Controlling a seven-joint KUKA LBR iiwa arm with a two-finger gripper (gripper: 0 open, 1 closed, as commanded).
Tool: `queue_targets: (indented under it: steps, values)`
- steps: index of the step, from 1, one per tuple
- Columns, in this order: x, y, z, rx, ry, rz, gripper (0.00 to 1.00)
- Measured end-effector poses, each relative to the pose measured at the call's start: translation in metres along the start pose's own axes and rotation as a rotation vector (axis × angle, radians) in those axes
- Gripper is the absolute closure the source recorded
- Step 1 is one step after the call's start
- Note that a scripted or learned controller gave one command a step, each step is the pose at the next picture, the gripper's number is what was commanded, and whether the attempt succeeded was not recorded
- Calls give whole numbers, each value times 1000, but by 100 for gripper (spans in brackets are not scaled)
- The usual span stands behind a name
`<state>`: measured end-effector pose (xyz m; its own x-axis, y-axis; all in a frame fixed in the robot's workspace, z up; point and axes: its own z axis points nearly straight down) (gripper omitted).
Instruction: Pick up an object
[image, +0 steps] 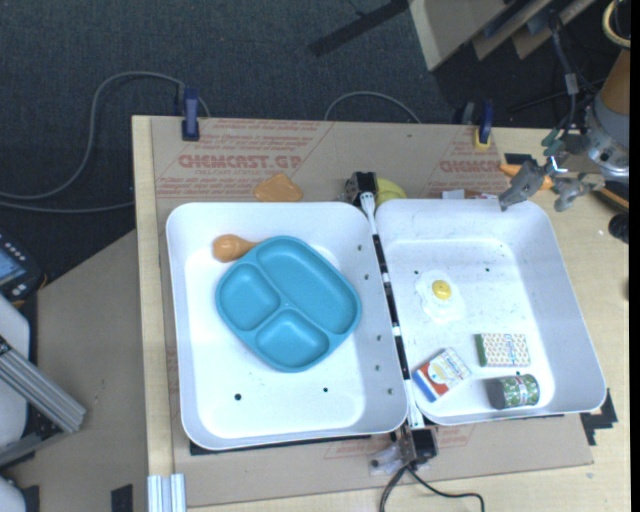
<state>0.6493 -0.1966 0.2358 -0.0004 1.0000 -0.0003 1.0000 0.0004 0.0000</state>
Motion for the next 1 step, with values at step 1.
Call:
queue_targets:
  steps: [1]
  values:
    - [-26, -55, 90, 12, 3, 5, 0]
